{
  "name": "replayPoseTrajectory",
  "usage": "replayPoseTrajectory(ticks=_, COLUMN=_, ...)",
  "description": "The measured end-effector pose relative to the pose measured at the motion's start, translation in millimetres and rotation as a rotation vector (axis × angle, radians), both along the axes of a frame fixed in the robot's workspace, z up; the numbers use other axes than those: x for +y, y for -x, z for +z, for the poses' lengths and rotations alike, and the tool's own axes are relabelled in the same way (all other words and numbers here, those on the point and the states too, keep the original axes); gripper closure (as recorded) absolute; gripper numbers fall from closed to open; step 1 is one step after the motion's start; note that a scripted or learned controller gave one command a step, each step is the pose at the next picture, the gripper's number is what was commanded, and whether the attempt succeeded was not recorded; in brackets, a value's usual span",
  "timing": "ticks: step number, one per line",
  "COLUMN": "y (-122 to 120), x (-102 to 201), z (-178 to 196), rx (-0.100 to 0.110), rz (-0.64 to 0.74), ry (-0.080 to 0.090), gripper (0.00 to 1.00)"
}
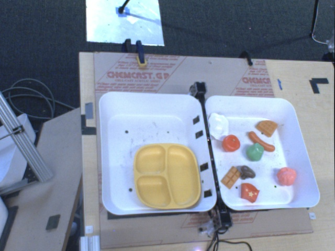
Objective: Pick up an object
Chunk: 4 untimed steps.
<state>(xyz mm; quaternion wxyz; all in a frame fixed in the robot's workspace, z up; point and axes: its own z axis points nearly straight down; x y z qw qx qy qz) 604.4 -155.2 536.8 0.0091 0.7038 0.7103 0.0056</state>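
Looking down at a slant on a bench bearing two shallow white bins side by side. No jaw state can be told from this frame.

Left bin: holds one yellow three-compartment plate, lying flat toward the near right corner of the bin, its near edge close to the bin's near wall.

Divider: a black strip runs between the two bins, from far edge to near edge.

Right bin: holds the candidate objects, all small toy foods, spread apart. In order across:
- white crumpled piece, far left corner, just beside the divider;
- red tomato-like ball, just near of the white piece;
- orange-brown waffle block, touching a dark grey-brown lump;
- red wedge with yellow spot, near the near wall;
- green rounded piece, just beside a sausage;
- orange waffle piece, toward the far wall;
- pink ball, rightmost, well apart from the others.
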Motion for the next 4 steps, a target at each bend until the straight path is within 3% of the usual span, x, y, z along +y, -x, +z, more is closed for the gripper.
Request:
replayPoseTrajectory(ticks=1, y=1, x=-2, z=-10, rx=0.017, rz=-0.004, ry=-0.003, gripper=0.00)
replayPoseTrajectory(ticks=2, y=0, x=-2, z=2, rx=0.012, rz=0.000, ry=-0.001, gripper=1.00)
replayPoseTrajectory(ticks=3, y=1, x=-2, z=2, rx=0.014, rz=0.000, ry=-0.002, gripper=0.00)
replayPoseTrajectory(ticks=4, y=0, x=-2, z=14, rx=0.009, rz=0.004, ry=0.001, gripper=1.00)
